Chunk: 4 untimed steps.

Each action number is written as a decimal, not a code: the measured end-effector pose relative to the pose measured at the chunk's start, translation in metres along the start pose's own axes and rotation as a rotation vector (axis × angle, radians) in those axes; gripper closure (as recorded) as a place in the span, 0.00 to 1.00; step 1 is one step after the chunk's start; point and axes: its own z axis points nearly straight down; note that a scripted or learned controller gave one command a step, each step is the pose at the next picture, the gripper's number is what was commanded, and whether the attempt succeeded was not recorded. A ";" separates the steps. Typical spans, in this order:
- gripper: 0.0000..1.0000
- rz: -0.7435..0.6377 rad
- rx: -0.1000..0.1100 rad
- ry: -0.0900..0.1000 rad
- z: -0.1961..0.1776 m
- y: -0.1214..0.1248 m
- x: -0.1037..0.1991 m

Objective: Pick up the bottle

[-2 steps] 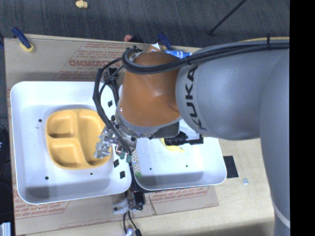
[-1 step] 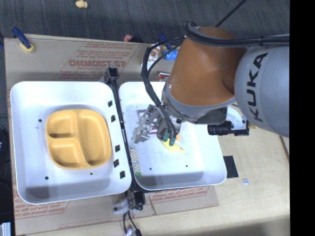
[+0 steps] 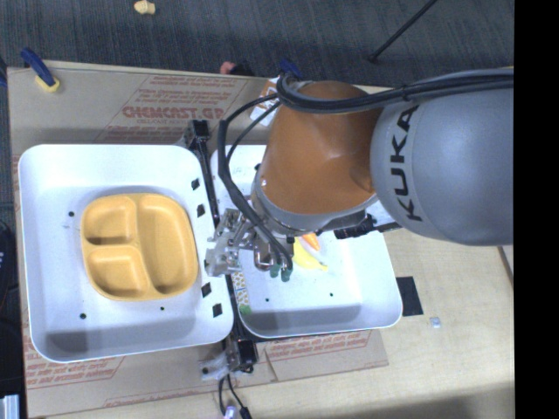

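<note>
We are looking down on the arm (image 3: 419,164), which is covering most of the right bin (image 3: 376,308); its gripper (image 3: 249,251) is hanging low at that bin's left edge, near the divide with the left bin (image 3: 52,234). We cannot tell how the jaws are standing. The left bin is carrying a yellow compartment tray (image 3: 138,244). A yellow-and-white object (image 3: 307,256) is peeking from under the wrist; whether it is the bottle we cannot tell. If so, we are judging it light, smooth and slippery, best gripped across its body. The bins are sitting on a cardboard sheet (image 3: 166,103), with dark carpet (image 3: 218,16) beyond.
</note>
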 end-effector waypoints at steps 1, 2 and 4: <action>1.00 -0.289 -0.001 -0.004 -0.022 0.028 0.004; 1.00 -0.381 0.000 0.000 0.071 0.069 0.005; 1.00 -0.291 0.000 -0.006 0.004 -0.055 -0.011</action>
